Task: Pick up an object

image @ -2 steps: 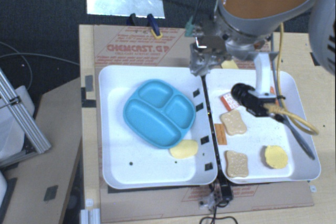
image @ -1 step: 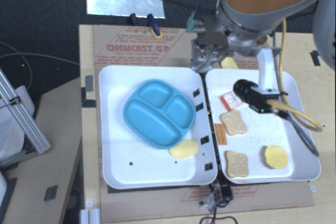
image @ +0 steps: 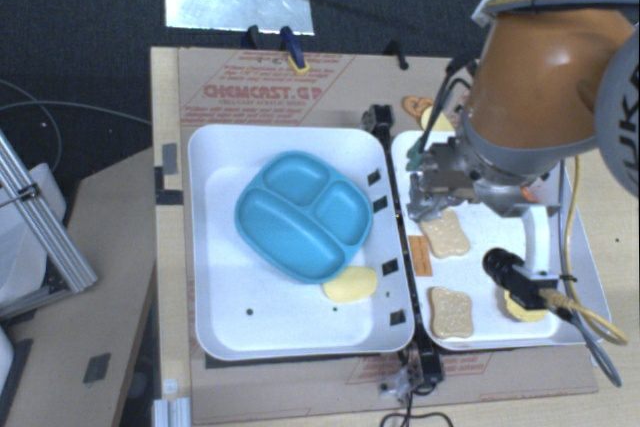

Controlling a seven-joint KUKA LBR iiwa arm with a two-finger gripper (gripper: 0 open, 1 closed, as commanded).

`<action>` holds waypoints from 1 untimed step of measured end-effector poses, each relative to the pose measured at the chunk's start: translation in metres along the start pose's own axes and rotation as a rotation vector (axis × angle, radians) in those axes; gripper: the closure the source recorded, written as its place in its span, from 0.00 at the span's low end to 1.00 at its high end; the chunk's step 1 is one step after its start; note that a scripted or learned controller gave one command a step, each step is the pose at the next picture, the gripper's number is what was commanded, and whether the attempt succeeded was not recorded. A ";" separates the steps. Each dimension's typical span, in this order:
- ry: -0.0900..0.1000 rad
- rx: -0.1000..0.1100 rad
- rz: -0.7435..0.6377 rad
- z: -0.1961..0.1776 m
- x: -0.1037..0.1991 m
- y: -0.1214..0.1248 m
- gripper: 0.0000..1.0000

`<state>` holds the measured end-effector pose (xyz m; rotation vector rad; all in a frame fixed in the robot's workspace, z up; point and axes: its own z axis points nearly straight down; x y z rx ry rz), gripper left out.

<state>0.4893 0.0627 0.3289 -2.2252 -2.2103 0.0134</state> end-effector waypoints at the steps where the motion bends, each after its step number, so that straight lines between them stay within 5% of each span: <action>1: 0.004 -0.014 -0.009 -0.017 0.005 0.003 1.00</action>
